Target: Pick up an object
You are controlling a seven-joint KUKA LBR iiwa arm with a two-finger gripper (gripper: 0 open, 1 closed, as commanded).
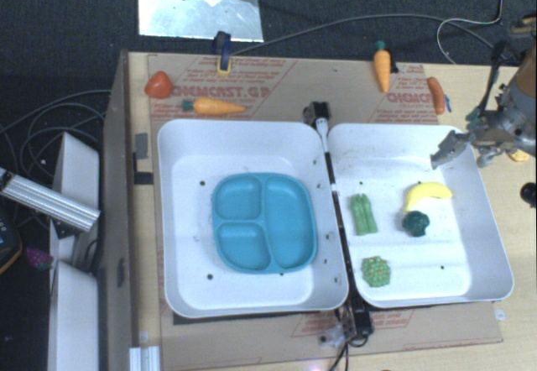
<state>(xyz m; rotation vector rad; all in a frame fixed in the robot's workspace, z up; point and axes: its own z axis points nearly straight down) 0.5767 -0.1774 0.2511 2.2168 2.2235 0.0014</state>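
The end effector [466, 145] hangs over the far right edge of the right bin [478, 277], its fingers spread apart and grasping nothing. The yellow banana [428, 192] lies in that bin just below and left of it, apart from the fingers, touching the dark teal toy [416, 223] beside it.

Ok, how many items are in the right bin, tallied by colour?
Green: 2, the stalks and the bumpy lump
Yellow: 1, the banana
Dark teal: 1, the floret
Total: 4
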